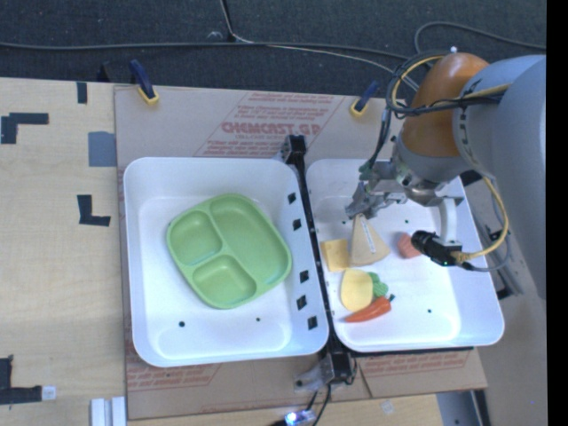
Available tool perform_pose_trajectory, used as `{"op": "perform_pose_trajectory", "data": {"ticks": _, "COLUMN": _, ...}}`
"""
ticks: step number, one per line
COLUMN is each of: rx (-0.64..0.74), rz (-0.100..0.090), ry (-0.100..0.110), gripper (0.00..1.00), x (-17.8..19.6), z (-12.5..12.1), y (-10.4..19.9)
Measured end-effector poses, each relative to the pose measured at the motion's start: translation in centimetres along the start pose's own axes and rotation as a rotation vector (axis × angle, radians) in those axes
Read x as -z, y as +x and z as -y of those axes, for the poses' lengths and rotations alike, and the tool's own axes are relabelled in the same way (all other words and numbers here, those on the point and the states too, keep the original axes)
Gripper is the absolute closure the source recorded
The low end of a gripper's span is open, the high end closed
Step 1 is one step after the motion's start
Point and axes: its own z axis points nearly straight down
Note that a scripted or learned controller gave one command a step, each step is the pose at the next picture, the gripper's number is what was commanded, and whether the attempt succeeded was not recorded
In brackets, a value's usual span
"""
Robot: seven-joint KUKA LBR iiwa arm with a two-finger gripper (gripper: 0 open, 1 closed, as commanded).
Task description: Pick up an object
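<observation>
Below me the wooden tabletop (53, 264) carries a printed cardboard sheet (257, 122), held at its far edge by two yellow-tipped clamps (142, 82). On that sheet rest two shallow white bins side by side, the left bin (142, 264) and the right bin (470, 318).

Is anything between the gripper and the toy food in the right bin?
Nothing visible blocks it. The gripper sits directly above the pale wedge in the right bin. The yellow square, yellow piece and red chili lie beside or below the wedge, not in between.

Lab bench (53, 238), clamped cardboard (257, 127).
</observation>
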Motion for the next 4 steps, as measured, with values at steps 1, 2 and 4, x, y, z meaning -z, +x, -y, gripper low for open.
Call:
{"op": "perform_pose_trajectory", "data": {"ticks": 1, "rx": 0.000, "rz": 0.001, "ry": -0.002, "gripper": 1.00, "x": 6.4, "z": -0.3, "y": 0.1}}
{"op": "perform_pose_trajectory", "data": {"ticks": 2, "rx": -0.001, "rz": 0.000, "ry": 0.001, "gripper": 1.00, "x": 9.0, "z": -0.3, "y": 0.1}}
{"op": "perform_pose_trajectory", "data": {"ticks": 4, "rx": 0.004, "rz": -0.001, "ry": 0.005, "gripper": 1.00, "x": 7.3, "z": -1.1, "y": 10.3}}
